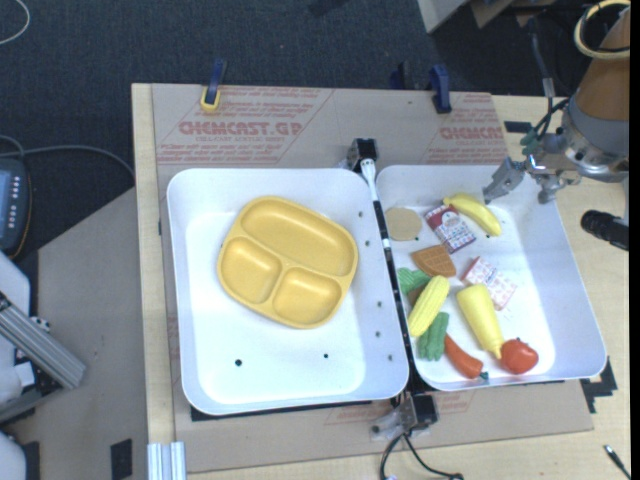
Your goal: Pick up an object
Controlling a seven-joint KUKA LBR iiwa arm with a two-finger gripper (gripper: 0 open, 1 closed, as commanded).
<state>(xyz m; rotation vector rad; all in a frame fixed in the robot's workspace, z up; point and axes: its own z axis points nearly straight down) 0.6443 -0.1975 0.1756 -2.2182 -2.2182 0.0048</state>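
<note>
The right bin (570, 268) holds several toy foods: a banana (472, 213), a red-and-white box (452, 229), a beige disc (403, 225), a brown toast slice (434, 261), a corn cob (430, 303), a yellow squash (482, 318), a tomato (518, 355), a carrot (462, 356) and a red-checked packet (490, 281). My gripper (522, 186) hangs over the far right part of this bin, just above and right of the banana. Its two fingers are spread open with nothing between them.
The left bin (200, 348) carries a yellow three-compartment plate (288, 260). A black divider strip (382, 258) runs between the bins. Green pieces (430, 340) lie beside the corn. Blue and yellow clamps hold the board's far edge.
</note>
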